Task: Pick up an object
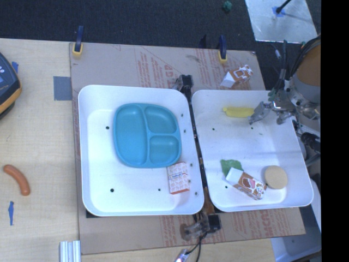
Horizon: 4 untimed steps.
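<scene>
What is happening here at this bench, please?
A robot arm reaches in from the right over the right bin. Its gripper is open near the bin's upper edge, beside a yellow banana-shaped toy, and holds nothing. Lower in this bin lie a green piece, a brown and white packet and a tan round disc. The left bin holds a blue divided plate and a small white packet.

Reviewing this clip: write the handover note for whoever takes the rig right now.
Gripper: open, low at the right bin's upper right, holding nothing.
Yellow object: lies just left of the fingers, untouched.
Right bin's front: green piece, brown-and-white packet, tan round disc.
Left bin: blue divided plate, small red-and-white packet.
Done: nothing picked up.
Left: close on one object and lift; the yellow one is nearest.
</scene>
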Motion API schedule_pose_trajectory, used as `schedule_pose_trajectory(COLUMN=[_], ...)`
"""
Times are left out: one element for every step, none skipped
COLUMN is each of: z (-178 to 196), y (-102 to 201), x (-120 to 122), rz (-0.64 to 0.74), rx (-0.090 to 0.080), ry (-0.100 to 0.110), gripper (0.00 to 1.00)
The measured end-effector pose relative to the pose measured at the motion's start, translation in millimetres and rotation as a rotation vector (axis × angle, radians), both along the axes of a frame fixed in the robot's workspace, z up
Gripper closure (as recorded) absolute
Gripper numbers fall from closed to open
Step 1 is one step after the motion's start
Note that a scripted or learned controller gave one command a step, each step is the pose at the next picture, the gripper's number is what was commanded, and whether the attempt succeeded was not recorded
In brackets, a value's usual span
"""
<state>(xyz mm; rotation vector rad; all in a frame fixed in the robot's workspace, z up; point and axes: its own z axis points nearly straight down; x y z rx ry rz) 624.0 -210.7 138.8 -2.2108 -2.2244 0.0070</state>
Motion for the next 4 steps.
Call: schedule_pose_trajectory(z=[-38,-47,-37,40], y=[20,42,41,115], x=[32,32,29,18], rz=[-0.001,0.000,0.003,0.001], rx=[-0.001,-0.001,0.001,0.000], ry=[-0.004,-0.003,0.013,-0.007], gripper=[0.00,0.00,1.00,1.00])
